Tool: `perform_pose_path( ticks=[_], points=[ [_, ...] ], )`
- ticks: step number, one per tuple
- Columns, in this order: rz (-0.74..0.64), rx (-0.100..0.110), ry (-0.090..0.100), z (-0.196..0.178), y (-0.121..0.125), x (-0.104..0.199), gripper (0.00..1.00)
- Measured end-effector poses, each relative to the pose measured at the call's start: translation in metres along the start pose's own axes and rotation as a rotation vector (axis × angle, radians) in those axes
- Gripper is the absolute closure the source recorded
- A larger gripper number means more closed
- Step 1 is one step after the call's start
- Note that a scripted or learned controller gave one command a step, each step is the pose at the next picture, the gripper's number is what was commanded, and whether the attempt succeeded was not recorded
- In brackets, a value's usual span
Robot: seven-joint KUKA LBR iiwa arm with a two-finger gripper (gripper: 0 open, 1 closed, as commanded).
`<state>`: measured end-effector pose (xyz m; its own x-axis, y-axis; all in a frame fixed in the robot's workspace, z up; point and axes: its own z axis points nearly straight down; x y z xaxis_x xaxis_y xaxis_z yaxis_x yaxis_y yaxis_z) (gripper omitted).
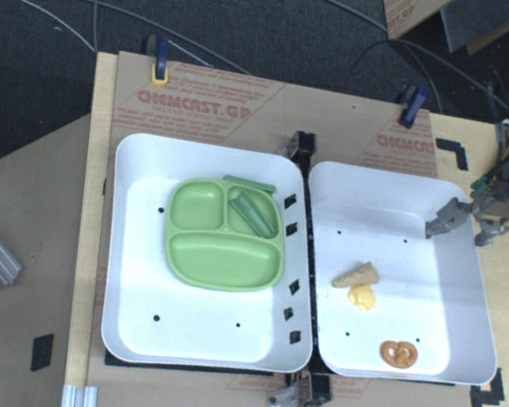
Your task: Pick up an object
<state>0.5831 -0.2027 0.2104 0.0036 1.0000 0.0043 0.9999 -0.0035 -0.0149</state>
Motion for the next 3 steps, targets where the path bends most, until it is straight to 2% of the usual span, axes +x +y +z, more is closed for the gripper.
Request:
perform_pose_path(
  ticks=[1, 3],
  points=[
    [-0.004, -0.014, -0.004, -0.008, 0.003, 0.001, 0.00],
    [-0.004, -0.008, -0.002, 0.091, -0.007, 0.013, 0.00]
  ],
)
